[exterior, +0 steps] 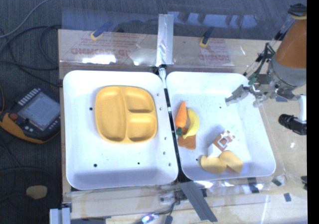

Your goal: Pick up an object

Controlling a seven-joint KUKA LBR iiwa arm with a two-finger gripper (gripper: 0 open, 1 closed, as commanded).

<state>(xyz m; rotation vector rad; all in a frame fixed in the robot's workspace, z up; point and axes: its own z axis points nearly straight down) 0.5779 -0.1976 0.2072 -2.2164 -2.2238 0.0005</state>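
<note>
A: Walk me across the bench, left to right.

B: On my screen, a teach pendant (31, 114) with an orange casing lies on the dark floor at far left, off the bench. Next comes the left bin (79, 168), and in it a yellow divided plate (125, 114), flat, with three compartments, sitting about mid-bin.

A: And the other bin?

B: The right bin (259, 163) touches the left one along the middle seam. Against its left wall I see an orange carrot (181, 114) lying lengthwise, its green end pointing down the view. It lies over a yellow banana-like piece (193, 122), and just below them is a flat orange-brown piece (187, 142), touching both as far as I can tell.

A: Anything further in?

B: Yes. Toward the near right of that bin there is a small white and orange block (224, 140), and just below it two pale yellow rounded pieces (222, 163) pressed together near the front wall.

A: Where is the arm?

B: It reaches in from the right, orange band above the wrist. The gripper (238, 95) hangs over the upper right part of the right bin, well apart from every object there.

A: Open or closed?

B: I can't tell from this angle. I see nothing between its fingers.
</note>
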